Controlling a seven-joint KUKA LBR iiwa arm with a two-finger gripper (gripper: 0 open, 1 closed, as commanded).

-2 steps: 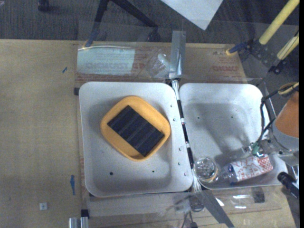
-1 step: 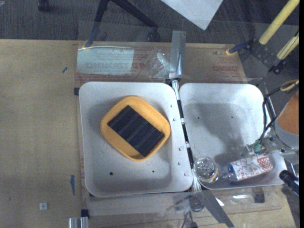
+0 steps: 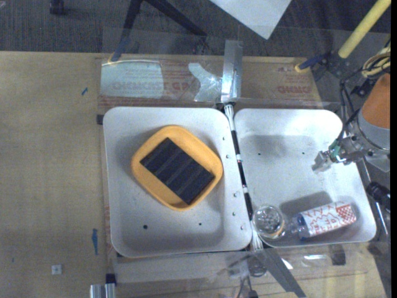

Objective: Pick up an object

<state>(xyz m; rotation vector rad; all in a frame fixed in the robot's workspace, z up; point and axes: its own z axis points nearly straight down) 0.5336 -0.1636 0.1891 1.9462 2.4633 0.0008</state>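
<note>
My gripper (image 3: 325, 159) hangs over the right bin (image 3: 291, 126), near its right wall and about halfway along it, and nothing sits between its fingers; from this slant I cannot tell whether they are apart or together. I reach in from the right edge of the bench (image 3: 49, 166), so the wrist leans over the bin's rim, and that leaves me closest to whatever lies on this side. The nearest candidate is the plastic bottle (image 3: 307, 220), lying on its side along the bin's front wall, its clear end toward the front left corner and its red-and-white label toward the front right corner. It rests against the wall, probably because a round body rolls until something stops it, and that wall would crowd one finger if I came straight down. The yellow-rimmed dark pad (image 3: 177, 167) lies flat in the middle of the left bin (image 3: 124, 228), turned askew to the bin's edges and well apart from me. I judge the bottle the likelier pick, gripped across its body rather than along it.
</note>
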